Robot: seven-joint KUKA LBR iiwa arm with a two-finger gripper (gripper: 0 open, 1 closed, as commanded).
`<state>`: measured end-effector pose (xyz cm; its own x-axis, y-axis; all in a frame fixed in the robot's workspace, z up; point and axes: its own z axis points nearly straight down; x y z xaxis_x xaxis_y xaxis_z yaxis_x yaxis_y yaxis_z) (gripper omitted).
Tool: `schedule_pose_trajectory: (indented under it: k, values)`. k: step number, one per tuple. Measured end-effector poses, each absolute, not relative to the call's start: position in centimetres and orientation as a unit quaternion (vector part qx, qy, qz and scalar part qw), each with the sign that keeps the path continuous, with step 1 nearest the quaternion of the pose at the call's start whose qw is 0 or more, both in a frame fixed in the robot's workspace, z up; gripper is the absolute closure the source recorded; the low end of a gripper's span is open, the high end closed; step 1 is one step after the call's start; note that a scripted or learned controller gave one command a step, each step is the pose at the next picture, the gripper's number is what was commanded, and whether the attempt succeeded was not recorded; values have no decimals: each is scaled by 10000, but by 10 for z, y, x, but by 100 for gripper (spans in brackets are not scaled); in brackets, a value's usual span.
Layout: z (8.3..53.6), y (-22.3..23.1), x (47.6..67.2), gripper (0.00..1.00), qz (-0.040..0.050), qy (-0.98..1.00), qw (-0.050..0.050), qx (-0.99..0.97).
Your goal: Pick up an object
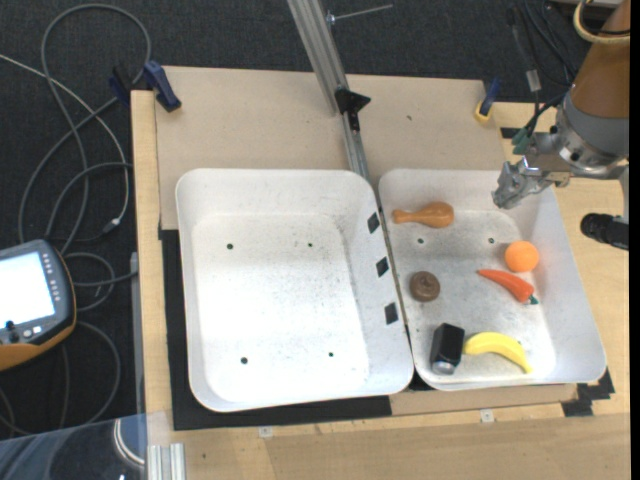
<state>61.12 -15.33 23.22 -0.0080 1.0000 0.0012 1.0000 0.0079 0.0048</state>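
Speckled matt-white bins (270, 193) — plywood bench (250, 118)

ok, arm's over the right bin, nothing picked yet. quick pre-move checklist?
1. Gripper over the right bin, near its upper right corner: ok.
2. Nothing between its fingers: ok, none visible.
3. Finger opening: cannot tell.
4. Targets apart enough to grasp: ok for the drumstick and the brown round piece; not ok for the orange ball and carrot, which sit close together, or the banana beside the black block.
5. Nearest target under the gripper: not ok, bare floor there.
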Motion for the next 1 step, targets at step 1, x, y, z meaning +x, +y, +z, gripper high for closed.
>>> schedule_pose_trajectory:
  k: [1]
  values:
    - [243, -96, 624, 100, 23, 7100, 11, 7042]
